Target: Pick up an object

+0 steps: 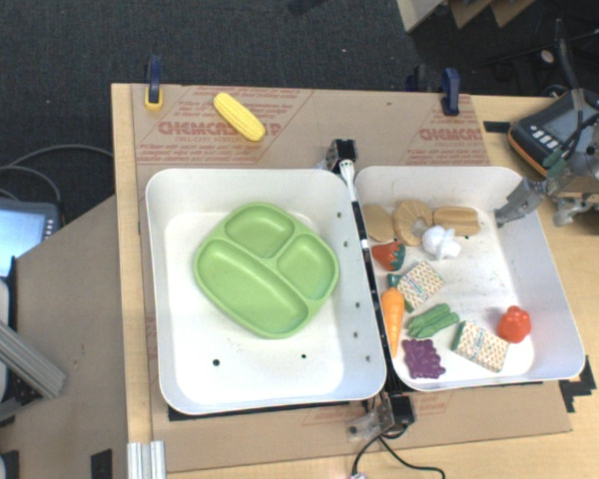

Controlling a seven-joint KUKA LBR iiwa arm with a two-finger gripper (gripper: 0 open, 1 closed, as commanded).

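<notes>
A: Entry one: gripper, at the right bin's far rim, over no object. Open or closed, we cannot tell.

B: Entry two: carrot, red pepper and grapes, loose in that bin. We judge them spread apart so each can be grasped singly.

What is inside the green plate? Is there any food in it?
The green plate sits in the left bin, and its three sections show bare green, no food. The toy food lies in the right bin, and a corn cob outside. Whatever is under the plate is covered.
</notes>
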